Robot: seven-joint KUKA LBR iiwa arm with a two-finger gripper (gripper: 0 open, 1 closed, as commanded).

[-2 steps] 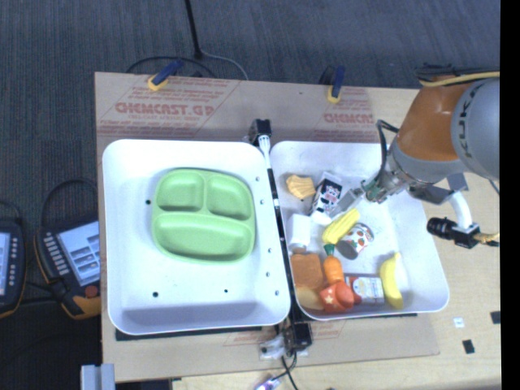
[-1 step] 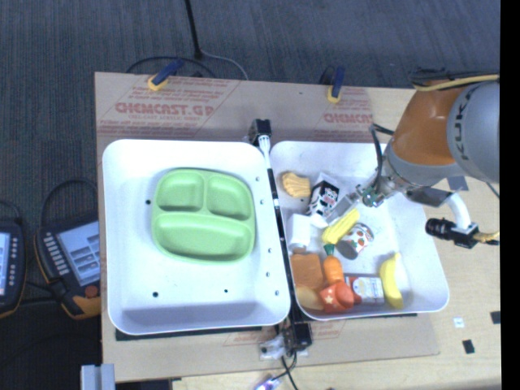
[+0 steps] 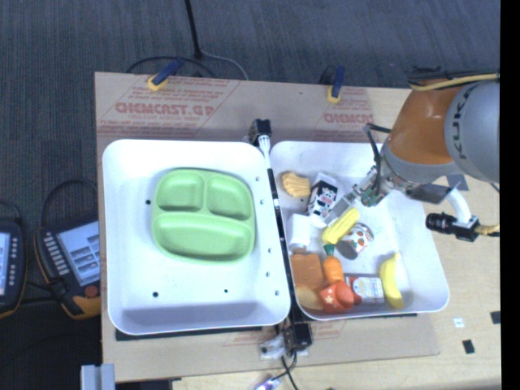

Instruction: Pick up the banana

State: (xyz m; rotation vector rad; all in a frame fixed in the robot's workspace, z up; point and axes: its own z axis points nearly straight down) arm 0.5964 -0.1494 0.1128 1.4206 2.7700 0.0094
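The pincer (image 3: pixel 370 192) hung low over the upper middle of the right bin (image 3: pixel 422 299), at the end of the grey arm (image 3: pixel 439 140) with its orange band; whether it was wide or narrow, I could not tell, since it was small and seen from above; nothing showed clearly between its tips. Just beside it, down and to the left, lay a corn cob (image 3: pixel 340 225), yellow and long, leaning over a small round tin (image 3: pixel 356 240); a black-and-white carton (image 3: pixel 323 197) stood near on the left, with a pastry (image 3: pixel 296 185) beyond it. The banana (image 3: pixel 392 280) lay well apart from the pincer, near the bin's lower right corner, touching a flat packet (image 3: pixel 370 288); a carrot (image 3: pixel 332 268) and a red thing (image 3: pixel 335 297) crowded the lower left. The left bin (image 3: pixel 122 242) held a green tray (image 3: pixel 204 215). The risk, as I judged it, was plain: the pincer sat nearest the wrong yellow thing and might close on the cob; at the banana, the bin's wall and the packet left little room, so a tip might land on the fruit and push it away.
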